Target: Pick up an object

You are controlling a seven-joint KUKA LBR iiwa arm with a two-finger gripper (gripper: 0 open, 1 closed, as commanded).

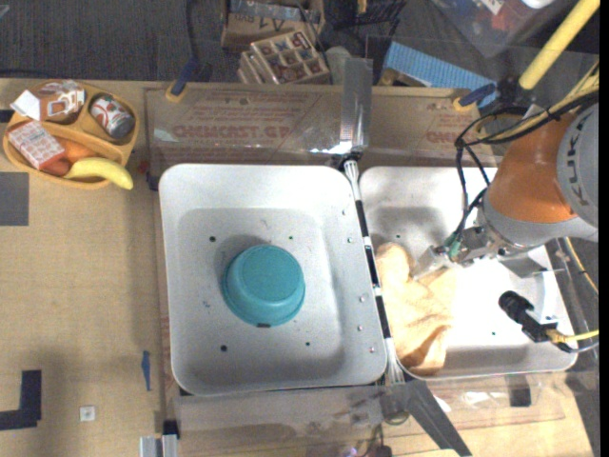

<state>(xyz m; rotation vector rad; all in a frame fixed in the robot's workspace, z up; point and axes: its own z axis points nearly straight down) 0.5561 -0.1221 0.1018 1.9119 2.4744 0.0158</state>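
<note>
Overhead view of the bench, read left to right. At far left, outside the bins, a yellow dish (pixel 84 112) of toy food sits on the bench top with a banana (pixel 100 171) along its near edge; I take it to be no part of the job. Left bin (pixel 190 255): a single teal bowl (pixel 265 284), upside down, near the bin's middle and well apart from every wall. Right bin (pixel 495 341): a tan lump (pixel 419 298), soft-looking and bread-coloured, lies along the bin's left wall and runs down toward the front corner. The gripper (pixel 445 253) is low in this bin, at the lump's upper right edge and, as far as I can judge, touching or just beside it. The arm (pixel 531 184), with its orange band, reaches in from the right above the bin.

Progress, as I judge it: the pick is at the reach-and-grasp step, with the tan lump the likely target. Nothing is raised; lump and bowl both lie on their bin floors. A firm hold on the lump and a lift clear of the bin are yet to be done.

Hard to read: I cannot tell whether the gripper is open or closed, since the wrist body and cables cover its tip from this angle, and I cannot see that it has hold of anything. Whether the lump is one thing or several pieces heaped together I cannot say; its pale upper part and darker front part may be separate.
</note>
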